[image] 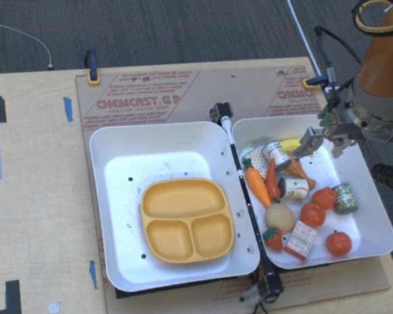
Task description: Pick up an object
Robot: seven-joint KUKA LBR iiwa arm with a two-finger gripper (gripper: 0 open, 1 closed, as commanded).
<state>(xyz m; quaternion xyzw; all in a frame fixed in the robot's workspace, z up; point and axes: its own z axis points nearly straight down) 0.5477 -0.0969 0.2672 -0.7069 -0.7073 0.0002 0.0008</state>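
Right bin, near to far: tomato, carton, carrot, small can. Gripper hovers above the far clutter, jaws apart and empty. Descend vertically onto one isolated item, such as the can.

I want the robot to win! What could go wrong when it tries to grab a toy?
The toys in the right bin are crowded: the carrot, little cans and tomatoes lie touching, so the end effector might pinch two things or knock them aside. Round tomatoes could also roll away. The end effector hovers near the bin's back rim and might bump it.
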